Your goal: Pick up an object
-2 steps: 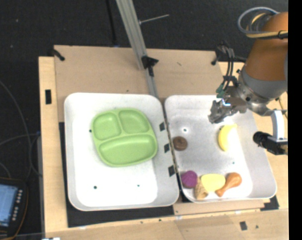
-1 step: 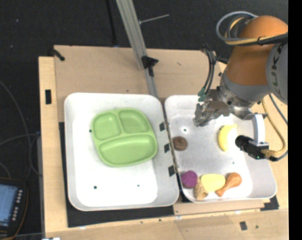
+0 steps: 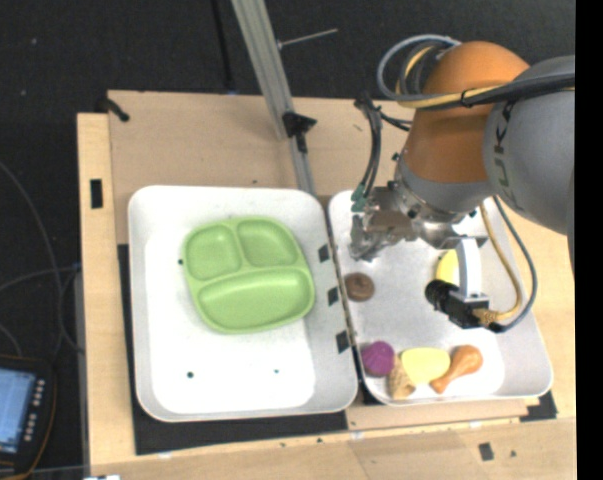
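**A:** Object candidates all sat in the right bin [image 3: 521, 373]. Gripper [image 3: 364, 246] hung low over that bin's upper left corner, right by the divider between the bins. Couldn't tell whether the jaws were apart or together, the wrist hardware blocked them. Nothing visible between them.

**B:** Closest item?

**A:** Brown round piece [image 3: 359, 287], just below the gripper, lying on the bin floor near the left wall. Looked apart from the gripper, not touching.

**B:** Rest of that bin?

**A:** Yellow piece [image 3: 446, 266] mid-bin, partly behind a black fitting [image 3: 453, 303] and cabling. Along the front edge: purple lump [image 3: 378, 357], pale yellow wedge [image 3: 423, 362] just beside it, a tan ridged bit [image 3: 400, 384] in front of them, orange drumstick-shaped toy [image 3: 457, 366] to the right, touching or nearly touching the wedge.

**B:** Left bin?

**A:** Left bin [image 3: 161, 368] held a green divided plate [image 3: 248, 274], three compartments, flat, sitting toward the bin's back half. Well apart from the gripper.

**B:** Arm?

**A:** Arm [image 3: 526, 138] came in from the right, orange band [image 3: 461, 108] directly above the wrist.
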Controlling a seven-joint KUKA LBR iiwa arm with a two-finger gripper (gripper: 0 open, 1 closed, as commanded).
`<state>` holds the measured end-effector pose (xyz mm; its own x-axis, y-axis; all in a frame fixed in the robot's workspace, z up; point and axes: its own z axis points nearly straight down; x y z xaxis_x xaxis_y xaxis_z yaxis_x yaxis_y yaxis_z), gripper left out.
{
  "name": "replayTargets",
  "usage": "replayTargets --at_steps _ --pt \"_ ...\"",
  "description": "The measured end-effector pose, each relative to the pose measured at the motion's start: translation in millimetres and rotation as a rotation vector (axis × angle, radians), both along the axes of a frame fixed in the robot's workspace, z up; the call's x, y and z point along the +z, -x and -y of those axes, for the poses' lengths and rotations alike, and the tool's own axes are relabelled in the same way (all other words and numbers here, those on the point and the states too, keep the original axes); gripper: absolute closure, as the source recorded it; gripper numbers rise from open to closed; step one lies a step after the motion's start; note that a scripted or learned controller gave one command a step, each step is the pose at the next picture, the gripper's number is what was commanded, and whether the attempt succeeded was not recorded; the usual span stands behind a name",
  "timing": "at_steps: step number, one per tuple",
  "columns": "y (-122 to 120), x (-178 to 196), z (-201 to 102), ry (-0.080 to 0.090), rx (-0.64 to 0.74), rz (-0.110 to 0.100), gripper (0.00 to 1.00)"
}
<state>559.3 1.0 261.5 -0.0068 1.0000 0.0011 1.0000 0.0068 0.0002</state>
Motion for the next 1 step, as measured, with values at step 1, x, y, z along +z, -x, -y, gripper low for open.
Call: replayTargets --at_steps 1 --pt "-12.7 -1.9 -47.0 0.000 0.000 0.001 1.00"
